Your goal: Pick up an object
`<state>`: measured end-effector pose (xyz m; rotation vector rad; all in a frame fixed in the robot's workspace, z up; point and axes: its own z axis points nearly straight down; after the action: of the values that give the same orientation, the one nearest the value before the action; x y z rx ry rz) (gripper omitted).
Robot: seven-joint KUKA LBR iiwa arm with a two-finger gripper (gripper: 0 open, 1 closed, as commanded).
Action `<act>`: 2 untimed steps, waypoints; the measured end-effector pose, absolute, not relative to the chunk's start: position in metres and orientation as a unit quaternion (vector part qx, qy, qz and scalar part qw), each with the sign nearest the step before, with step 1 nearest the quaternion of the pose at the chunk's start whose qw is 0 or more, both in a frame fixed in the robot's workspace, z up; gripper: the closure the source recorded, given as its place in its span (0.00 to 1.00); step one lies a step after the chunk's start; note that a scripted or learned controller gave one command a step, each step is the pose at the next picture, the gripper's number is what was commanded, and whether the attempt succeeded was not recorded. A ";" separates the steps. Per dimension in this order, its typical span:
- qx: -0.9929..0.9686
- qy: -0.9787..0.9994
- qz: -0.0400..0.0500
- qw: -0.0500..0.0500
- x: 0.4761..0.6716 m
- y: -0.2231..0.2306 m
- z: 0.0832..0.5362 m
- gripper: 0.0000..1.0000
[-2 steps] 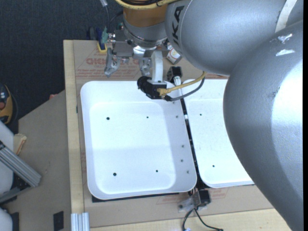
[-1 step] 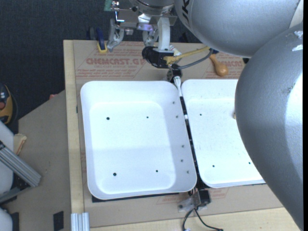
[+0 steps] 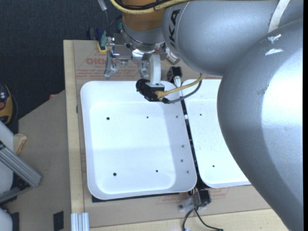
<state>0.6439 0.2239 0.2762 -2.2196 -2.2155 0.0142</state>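
Gripper (image 3: 128,74) hovers at the left bin's (image 3: 89,129) 12 o'clock rim, fingers spread, nothing between them. Pick not yet done. Object's place: cannot tell, since the arm (image 3: 250,105) hides most of the right bin (image 3: 214,148).

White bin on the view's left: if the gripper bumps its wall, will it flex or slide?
The white bin looks shallow and thin-walled, so it is probably light and its rim may flex. Whether it is fastened cannot be seen; if loose, it would likely slide. The second bin lies close beside, so a push that way could bump it.
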 end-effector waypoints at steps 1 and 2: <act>-0.706 -0.708 -0.003 -0.002 0.667 0.225 0.357 0.00; -0.706 -0.708 -0.002 -0.001 0.666 0.226 0.364 1.00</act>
<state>0.6665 0.2257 0.3639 -2.2198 -2.2264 -0.0057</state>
